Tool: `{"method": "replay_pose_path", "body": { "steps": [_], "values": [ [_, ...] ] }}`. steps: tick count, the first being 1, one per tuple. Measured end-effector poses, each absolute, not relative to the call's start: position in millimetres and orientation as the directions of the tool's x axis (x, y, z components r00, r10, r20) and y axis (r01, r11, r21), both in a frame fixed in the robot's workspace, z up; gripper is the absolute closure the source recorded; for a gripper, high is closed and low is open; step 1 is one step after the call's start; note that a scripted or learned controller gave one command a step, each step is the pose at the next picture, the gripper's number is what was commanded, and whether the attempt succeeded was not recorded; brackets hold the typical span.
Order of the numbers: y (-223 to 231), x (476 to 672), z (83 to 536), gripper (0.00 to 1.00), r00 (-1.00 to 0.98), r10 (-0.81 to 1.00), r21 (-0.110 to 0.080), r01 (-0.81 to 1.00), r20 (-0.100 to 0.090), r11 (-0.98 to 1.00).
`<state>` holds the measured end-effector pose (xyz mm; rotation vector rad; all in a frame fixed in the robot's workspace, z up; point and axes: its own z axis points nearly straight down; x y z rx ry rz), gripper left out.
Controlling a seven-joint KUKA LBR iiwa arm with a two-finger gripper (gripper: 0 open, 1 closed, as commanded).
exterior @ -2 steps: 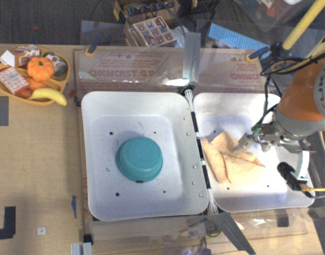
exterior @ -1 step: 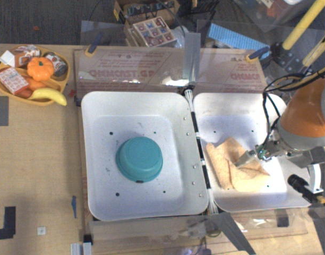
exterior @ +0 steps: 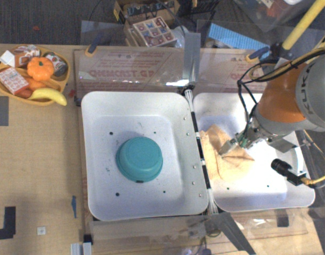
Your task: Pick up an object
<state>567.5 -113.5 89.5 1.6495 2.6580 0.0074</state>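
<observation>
Beneath tool [exterior: 238, 141], cloth [exterior: 222, 152] partly hidden

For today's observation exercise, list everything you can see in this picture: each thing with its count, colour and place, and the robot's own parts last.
bins: 2, white, side by side on the bench
bowl: 1, teal, upside down in the left bin
cloth: 1, tan, crumpled at the left side of the right bin
fruit basket: 1, yellow, on the bench at far left, holding an orange pumpkin, a banana and small boxes
boxes: several, brown and patterned, on the floor behind the bins
arm: 1, grey with an orange band, over the right bin
gripper: 1, dark, down at the cloth
</observation>
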Motion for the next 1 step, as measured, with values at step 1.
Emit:
{"method": "replay_pose_path", "body": {
  "steps": [1],
  "values": [
    [-101.6, 617.6, 89.3, 0.00, -0.378, 0.926, 0.009, 0.926, -0.008, 0.378]
  ]
}}
